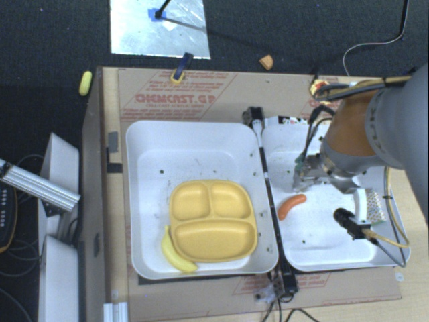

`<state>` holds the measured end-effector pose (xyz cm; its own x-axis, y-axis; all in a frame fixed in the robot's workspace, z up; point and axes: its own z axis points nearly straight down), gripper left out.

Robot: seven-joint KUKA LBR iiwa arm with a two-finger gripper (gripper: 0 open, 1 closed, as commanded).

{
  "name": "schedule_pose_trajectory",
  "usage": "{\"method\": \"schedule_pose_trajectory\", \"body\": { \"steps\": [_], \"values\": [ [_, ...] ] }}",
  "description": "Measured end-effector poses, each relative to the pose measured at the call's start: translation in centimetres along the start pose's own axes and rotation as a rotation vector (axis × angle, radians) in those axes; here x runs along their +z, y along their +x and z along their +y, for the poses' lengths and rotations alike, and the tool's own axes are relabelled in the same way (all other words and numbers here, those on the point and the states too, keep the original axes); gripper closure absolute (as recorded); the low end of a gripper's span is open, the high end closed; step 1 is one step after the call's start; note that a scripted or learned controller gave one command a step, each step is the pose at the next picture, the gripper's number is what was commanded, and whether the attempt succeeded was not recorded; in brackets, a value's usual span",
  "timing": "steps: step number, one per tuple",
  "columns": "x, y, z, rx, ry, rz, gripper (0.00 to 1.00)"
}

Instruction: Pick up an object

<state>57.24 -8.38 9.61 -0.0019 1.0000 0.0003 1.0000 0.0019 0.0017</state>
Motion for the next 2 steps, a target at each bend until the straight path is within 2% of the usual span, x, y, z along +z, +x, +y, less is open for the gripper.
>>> {"method": "schedule_pose_trajectory", "body": {
  "steps": [1,2],
  "values": [
    [0.0,0.0,0.0,0.000,0.000,0.000,0.00],
    [1.2,-0.7,-2.3,0.001,0.002,0.000,0.00]
  ]
}}
